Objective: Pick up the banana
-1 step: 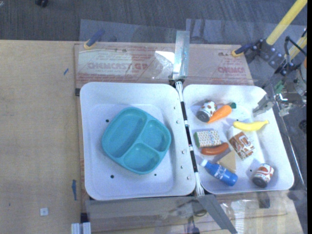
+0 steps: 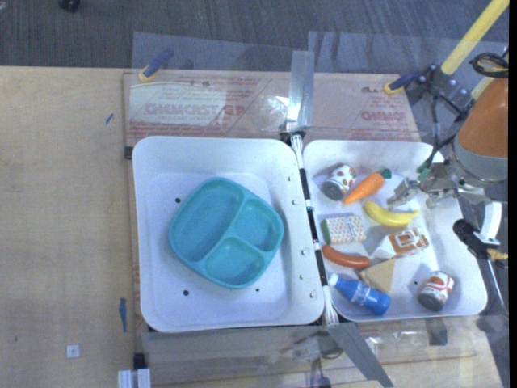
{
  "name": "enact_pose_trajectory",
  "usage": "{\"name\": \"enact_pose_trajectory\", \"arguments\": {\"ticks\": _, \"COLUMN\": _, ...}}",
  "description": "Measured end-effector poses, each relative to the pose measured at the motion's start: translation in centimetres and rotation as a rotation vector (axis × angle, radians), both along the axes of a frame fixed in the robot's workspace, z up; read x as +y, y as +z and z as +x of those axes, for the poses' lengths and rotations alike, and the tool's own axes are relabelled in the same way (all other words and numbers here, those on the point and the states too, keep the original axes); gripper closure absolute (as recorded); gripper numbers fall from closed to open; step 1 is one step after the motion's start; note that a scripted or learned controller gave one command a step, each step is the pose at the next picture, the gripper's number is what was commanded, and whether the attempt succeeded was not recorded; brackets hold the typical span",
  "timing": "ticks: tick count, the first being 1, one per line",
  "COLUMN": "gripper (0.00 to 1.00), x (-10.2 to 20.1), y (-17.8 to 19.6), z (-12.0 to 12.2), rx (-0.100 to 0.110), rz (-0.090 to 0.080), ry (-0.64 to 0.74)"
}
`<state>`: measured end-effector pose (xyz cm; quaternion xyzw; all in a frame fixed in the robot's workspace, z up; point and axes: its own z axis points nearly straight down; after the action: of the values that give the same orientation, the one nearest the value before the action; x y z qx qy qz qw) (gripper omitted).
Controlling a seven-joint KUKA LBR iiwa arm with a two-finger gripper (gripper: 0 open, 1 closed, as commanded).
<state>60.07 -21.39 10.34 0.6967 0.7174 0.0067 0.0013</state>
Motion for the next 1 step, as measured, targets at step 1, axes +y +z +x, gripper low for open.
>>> {"name": "enact_pose_trajectory", "arguments": {"ticks": 1, "gripper": 0.0, "x": 9.12, "y": -1.56, "z": -2.0, "rx": 0.004, "rz": -0.004, "ry": -0.078}}
